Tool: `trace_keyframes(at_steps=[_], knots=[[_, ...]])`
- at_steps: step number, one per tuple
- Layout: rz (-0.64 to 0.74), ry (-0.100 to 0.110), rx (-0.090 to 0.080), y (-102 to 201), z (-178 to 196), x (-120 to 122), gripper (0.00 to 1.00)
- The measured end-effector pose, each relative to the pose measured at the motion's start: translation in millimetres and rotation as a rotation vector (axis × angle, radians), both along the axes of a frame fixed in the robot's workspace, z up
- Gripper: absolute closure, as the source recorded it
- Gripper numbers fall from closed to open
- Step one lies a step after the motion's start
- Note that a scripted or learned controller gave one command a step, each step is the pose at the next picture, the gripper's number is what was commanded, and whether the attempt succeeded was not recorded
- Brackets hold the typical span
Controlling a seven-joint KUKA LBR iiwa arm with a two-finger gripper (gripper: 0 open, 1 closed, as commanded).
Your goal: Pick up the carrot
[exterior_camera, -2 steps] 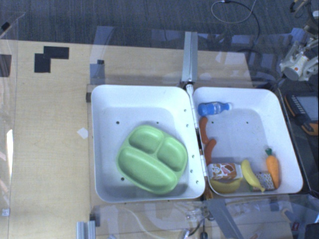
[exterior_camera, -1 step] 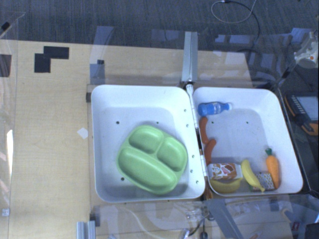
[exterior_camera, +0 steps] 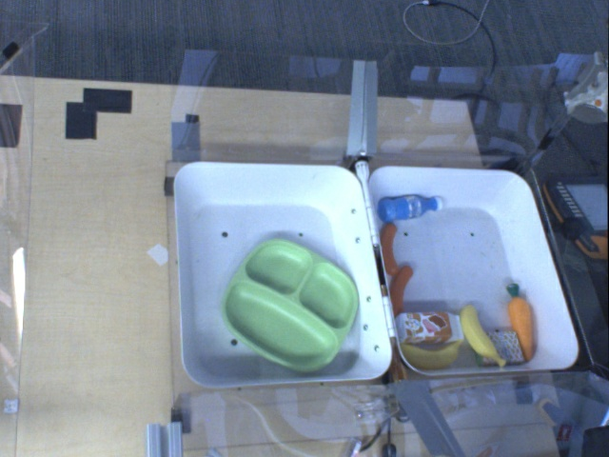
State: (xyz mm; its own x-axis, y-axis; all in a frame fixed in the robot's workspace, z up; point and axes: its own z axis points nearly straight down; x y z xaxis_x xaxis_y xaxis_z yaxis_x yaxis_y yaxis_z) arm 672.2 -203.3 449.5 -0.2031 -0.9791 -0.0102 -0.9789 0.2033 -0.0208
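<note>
- Two shallow white bins sit side by side, the left bin (exterior_camera: 190,255) and the right bin (exterior_camera: 533,217), both smooth moulded plastic with rounded corners and sloping walls.
- The carrot (exterior_camera: 520,324) lies in the right bin near its right wall and front corner. It is a short, orange, tapered toy with a small green top pointing to the far side.
- Just left of the carrot lies a curved yellow banana (exterior_camera: 481,336), with a small patterned packet (exterior_camera: 509,347) between the two at their front ends.
- A small printed carton (exterior_camera: 426,327) lies in the front left corner of the right bin, over a rounded yellow piece (exterior_camera: 430,355).
- Two slim reddish-orange sausages (exterior_camera: 393,269) lie along the right bin's left wall.
- A blue bottle (exterior_camera: 407,208) with a white cap lies on its side near the back left of the right bin.
- The left bin holds a glossy green plate (exterior_camera: 290,303) with a soft rounded outline and three compartments.
- Whether the gripper is released or clenched cannot be told.
- The bench (exterior_camera: 95,255) is pale wood with black squares (exterior_camera: 95,112) at its far left; clear panels stand around the bins, and a grey metal post (exterior_camera: 362,112) rises behind the seam between them.
- Beyond the bench is dark grey carpet (exterior_camera: 238,8), with a thin looped cable (exterior_camera: 447,17) lying on it.
</note>
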Motion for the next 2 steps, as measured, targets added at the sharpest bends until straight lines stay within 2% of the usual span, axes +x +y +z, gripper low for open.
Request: trace_keyframes(at_steps=[1,2], knots=[[0.313,0.016,-0.007,3.9,-111.0,-2.0,1.0],[0.311,0.007,-0.005,5.0,-98.3,0.0,1.0]])
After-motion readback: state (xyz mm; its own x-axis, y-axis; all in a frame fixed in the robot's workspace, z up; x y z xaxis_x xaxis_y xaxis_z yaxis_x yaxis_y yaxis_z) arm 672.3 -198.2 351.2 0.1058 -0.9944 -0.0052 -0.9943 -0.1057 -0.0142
